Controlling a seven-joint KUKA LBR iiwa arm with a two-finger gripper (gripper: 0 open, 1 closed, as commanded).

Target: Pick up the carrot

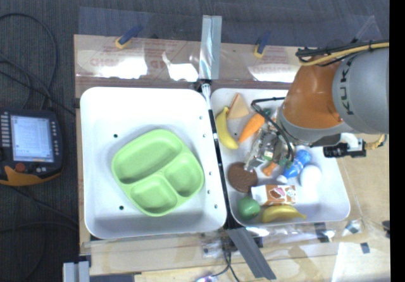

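Arm [329, 94] reaches in, gripper [266, 154] pointing down.

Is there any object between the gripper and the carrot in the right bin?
Nothing visible does. The gripper hangs just below the carrot, with bare bin floor between them. The banana lies left of the carrot, off that path.

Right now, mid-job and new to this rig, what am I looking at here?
One fixed camera looks down at a slant on two shallow white bins. The grey arm with an orange band is the robot, reaching in from the right. Its two-finger gripper hangs low over the right bin, among toy foods: an orange carrot, a yellow banana, a brown round cookie, a green lime. The carrot lies beside the gripper, not between its fingers. The left bin holds a green divided plate.
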